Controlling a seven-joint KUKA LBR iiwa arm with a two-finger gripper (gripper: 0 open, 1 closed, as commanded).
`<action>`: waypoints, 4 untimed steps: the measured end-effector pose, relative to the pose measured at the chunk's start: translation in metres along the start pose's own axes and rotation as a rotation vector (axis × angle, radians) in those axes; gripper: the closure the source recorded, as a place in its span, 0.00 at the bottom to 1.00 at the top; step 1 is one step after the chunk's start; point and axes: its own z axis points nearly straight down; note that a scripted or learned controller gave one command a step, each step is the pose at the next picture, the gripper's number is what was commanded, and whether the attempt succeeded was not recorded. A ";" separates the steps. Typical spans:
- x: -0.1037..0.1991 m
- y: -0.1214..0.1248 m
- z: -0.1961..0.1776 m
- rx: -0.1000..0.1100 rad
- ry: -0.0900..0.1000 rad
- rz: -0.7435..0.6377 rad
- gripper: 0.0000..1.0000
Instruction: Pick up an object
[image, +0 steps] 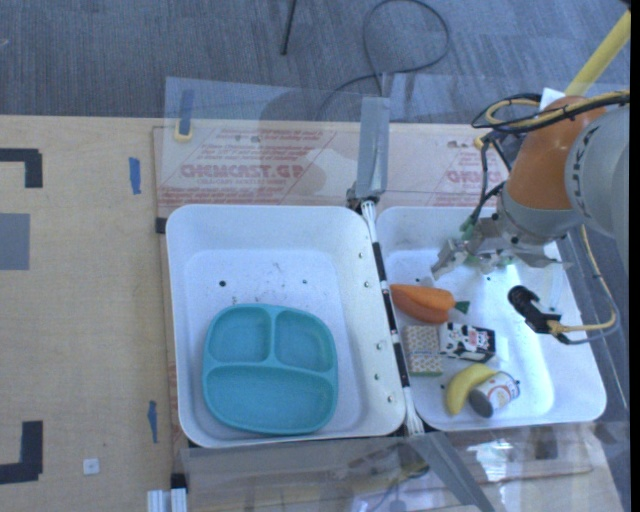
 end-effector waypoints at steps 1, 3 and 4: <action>0.042 -0.062 0.005 -0.010 -0.005 -0.107 0.00; 0.024 -0.150 0.006 -0.009 -0.001 -0.162 0.00; 0.022 -0.146 -0.007 -0.022 -0.005 -0.158 1.00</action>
